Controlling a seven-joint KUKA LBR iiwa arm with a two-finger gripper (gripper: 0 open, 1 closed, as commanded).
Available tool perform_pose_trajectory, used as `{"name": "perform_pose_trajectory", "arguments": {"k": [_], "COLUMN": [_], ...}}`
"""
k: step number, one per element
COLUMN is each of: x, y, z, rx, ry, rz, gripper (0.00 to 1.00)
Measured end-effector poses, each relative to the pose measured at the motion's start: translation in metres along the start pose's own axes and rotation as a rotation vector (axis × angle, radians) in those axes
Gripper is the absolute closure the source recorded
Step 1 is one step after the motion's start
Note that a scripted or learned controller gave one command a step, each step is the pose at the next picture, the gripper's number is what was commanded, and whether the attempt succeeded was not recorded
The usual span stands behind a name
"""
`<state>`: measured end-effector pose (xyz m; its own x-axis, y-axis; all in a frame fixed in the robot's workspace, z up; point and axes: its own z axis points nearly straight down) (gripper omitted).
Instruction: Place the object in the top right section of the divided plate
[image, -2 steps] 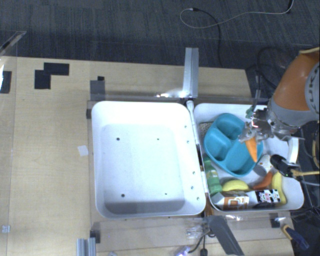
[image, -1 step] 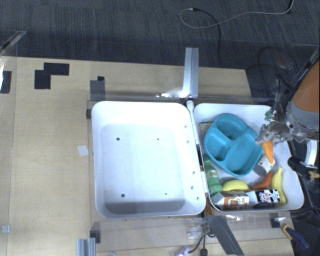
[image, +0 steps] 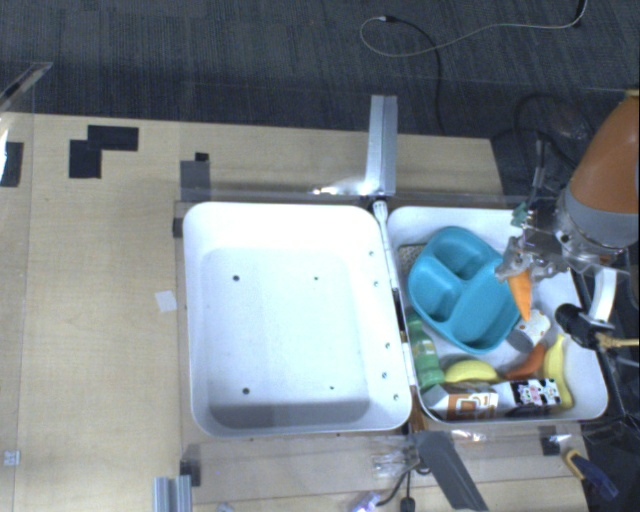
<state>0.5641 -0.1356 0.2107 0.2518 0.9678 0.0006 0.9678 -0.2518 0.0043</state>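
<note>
A blue divided plate (image: 462, 288) lies tilted in the right bin (image: 596, 400), resting on other items. My gripper (image: 518, 268) hangs at the plate's right rim, the arm coming in from the right. An orange carrot-like piece (image: 521, 294) sits just below the gripper, against the plate's right edge. Whether the gripper holds it is hidden by the wrist.
The right bin also holds a yellow banana (image: 470, 372), a second yellow piece (image: 555, 362), a green item (image: 425, 355), an orange piece (image: 533, 360) and small printed boxes (image: 500, 400). The left bin (image: 285, 320) stands beside it. A metal post (image: 383, 145) rises behind the bins.
</note>
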Motion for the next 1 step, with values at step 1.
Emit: {"name": "perform_pose_trajectory", "arguments": {"k": [1], "x": [0.0436], "y": [0.0341], "z": [0.0246], "rx": [0.001], "ry": [0.000], "rz": [0.041], "gripper": [1.00]}}
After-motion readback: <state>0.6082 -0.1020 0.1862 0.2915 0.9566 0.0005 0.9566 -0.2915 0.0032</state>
